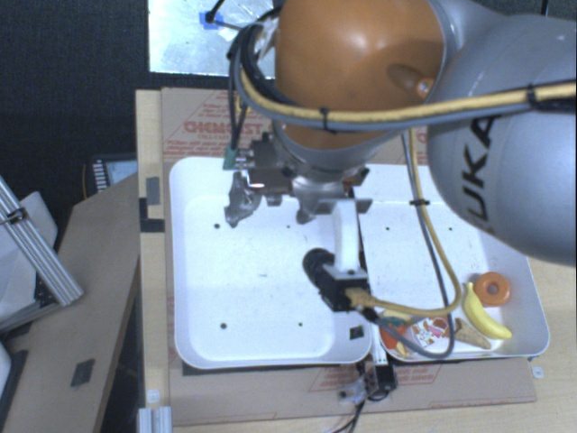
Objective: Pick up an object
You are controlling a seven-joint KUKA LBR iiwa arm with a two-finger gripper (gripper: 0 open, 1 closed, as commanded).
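One pincer (275, 207) over left bin (198, 332), fingers apart w/ nothing between, banana (484, 316) far off.

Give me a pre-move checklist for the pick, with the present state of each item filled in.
1. Objects to pick are in view: ok. A banana and an orange ring lie in the right bin, near its front right corner.
2. Gripper is over an object: not ok. It hangs over the left bin, near its back edge.
3. Finger opening: cannot tell.
4. Something held: cannot tell.
5. Yellow cable clear of the objects: not ok. It hangs down into the right bin beside the banana.
6. Further objects near the front of the right bin: cannot tell, partly hidden by the cable.
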